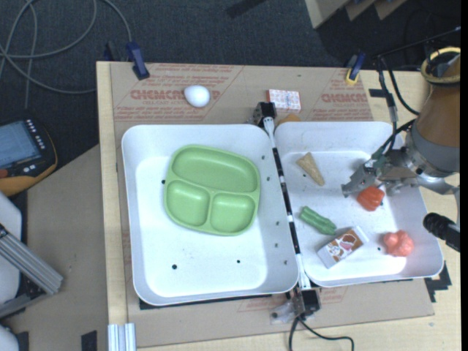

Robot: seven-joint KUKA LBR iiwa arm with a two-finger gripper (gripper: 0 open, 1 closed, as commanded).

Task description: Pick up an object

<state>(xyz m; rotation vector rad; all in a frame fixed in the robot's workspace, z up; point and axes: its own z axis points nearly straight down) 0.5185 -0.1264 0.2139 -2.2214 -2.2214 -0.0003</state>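
My gripper hangs over the right part of the right bin, reaching in from the right. A red-orange lump lies directly below and against its tip; whether it is gripped is unclear. Elsewhere in this bin are a tan wedge at the upper left, a green pod-shaped piece near the middle, a small printed box toward the front, and a pink lump at the front right.
The left bin holds a green divided plate. On the cardboard behind the bins sit a white ball and a small patterned block. Blue clamps grip the board's back edge.
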